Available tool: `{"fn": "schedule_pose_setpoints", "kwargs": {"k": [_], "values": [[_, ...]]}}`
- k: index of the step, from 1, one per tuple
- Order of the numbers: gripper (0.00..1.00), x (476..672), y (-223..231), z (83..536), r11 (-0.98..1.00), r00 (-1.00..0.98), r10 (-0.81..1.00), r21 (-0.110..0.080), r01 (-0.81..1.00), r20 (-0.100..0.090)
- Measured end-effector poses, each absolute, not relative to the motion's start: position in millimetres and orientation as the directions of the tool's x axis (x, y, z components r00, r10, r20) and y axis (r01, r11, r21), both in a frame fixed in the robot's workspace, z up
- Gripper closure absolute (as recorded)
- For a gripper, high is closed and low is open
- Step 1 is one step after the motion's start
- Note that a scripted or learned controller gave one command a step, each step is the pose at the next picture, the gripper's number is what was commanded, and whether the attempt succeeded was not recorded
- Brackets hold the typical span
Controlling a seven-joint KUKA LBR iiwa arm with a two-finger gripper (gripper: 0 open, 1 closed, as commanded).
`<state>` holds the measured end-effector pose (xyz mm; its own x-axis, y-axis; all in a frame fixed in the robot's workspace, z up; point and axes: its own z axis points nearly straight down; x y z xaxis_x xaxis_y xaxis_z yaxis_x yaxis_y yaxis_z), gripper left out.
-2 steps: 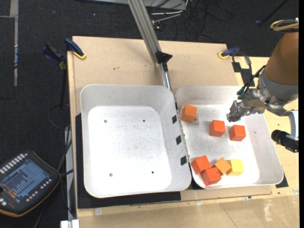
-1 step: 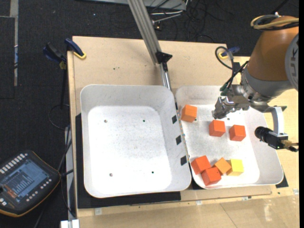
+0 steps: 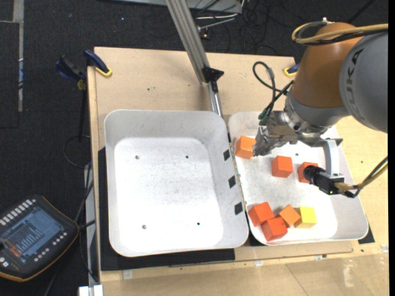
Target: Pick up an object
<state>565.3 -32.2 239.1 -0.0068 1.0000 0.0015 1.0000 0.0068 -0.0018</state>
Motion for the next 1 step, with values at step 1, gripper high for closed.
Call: {"fn": "schedule_pose_setpoints", "kwargs": {"k": [1], "values": [[1.0, 576.5, 19.5, 227.9, 0.008, -0.008, 1.0, -0.001, 1.0, 0.001]]}}
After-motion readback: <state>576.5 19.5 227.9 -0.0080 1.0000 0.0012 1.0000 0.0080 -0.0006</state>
